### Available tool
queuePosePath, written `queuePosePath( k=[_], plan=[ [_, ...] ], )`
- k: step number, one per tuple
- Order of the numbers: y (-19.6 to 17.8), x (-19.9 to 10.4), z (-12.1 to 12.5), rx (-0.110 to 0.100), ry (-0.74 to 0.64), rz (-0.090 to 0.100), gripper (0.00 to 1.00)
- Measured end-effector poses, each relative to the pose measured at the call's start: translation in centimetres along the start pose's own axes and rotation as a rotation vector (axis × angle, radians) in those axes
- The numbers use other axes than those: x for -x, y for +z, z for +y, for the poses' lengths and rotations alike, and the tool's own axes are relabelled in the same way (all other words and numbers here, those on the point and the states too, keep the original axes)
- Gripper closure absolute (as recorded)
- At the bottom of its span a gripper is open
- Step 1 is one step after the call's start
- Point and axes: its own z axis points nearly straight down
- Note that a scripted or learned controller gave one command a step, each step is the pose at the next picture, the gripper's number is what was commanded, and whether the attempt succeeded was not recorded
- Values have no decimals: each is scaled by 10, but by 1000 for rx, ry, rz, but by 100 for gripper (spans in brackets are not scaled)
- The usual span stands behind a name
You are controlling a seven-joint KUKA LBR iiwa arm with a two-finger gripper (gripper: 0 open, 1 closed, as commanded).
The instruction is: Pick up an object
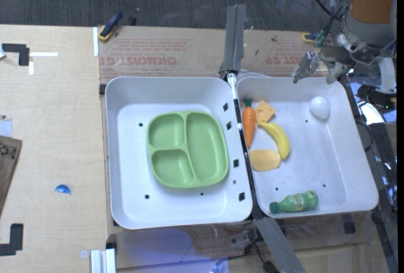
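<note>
Your tool (319, 67) hovers spread and empty over the right bin's (353, 199) far rim, the white egg (320, 107) just below it, likely light, smooth, slippery, so pinch across its middle.

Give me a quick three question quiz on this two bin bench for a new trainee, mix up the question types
1. True or false: the green divided plate lies in the left bin.
2. Which item lies nearest the right bin's front edge? A carrot B green bottle C white egg
3. Fill in: the banana lies right beside the ____.

Key: 1 true. 2 B. 3 carrot.
</note>
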Motion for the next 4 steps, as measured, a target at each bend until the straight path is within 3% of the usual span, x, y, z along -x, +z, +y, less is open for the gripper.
queuePosePath(
  k=[1, 2, 3, 4],
  plan=[
    [143, -33, -23, 1, -66, 0, 0],
    [154, -32, -79, 0, -81, 1, 0],
    [145, -31, -79, 1, -77, 0, 100],
    [54, -102, -21, 1, 37, -1, 100]
  ],
)
